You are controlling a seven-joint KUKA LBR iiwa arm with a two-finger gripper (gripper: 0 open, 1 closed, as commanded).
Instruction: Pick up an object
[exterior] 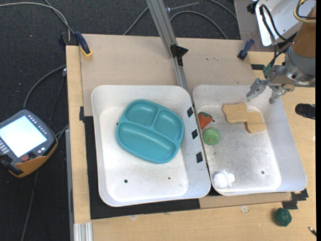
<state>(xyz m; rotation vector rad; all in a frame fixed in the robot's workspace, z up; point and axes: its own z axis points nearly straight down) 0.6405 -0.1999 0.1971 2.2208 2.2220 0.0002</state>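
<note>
My gripper [265,94] hangs over the far right corner of the right bin [281,179], its two fingers spread apart with nothing between them. Just left and in front of it lie two tan bread slices [244,116], overlapping each other. A red and orange toy vegetable [204,119] and a green ball [211,136] rest by the bin's left wall. A small white crumpled object [223,178] lies near the front left corner of that bin.
The left bin [113,185] holds a teal divided plate [150,130]. A metal pole [163,19] slants down to the gap between the bins. A dark green ball [282,216] sits on the bench at front right. A handheld controller [22,142] lies at far left.
</note>
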